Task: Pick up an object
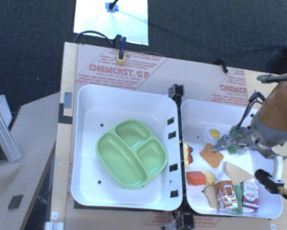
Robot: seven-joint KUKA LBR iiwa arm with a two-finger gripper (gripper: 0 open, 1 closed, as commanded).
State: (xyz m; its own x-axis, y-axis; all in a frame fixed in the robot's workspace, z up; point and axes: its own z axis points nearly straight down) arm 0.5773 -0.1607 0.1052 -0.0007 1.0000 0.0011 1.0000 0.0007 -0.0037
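Brown toast-shaped toy (211,156) in right bin (200,111), gripper (226,143) just above it, grip state unclear

The gripper (226,143) is hovering low in the right bin (271,211), just above a tan cookie (211,156).

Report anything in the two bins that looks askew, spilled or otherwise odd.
Nothing looks spilled or broken. The green three-compartment plastic tray sits alone and turned at an angle in the left white bin, while the toy foods lie jumbled in the right white bin, where the gripper is near a tan biscuit-shaped piece.
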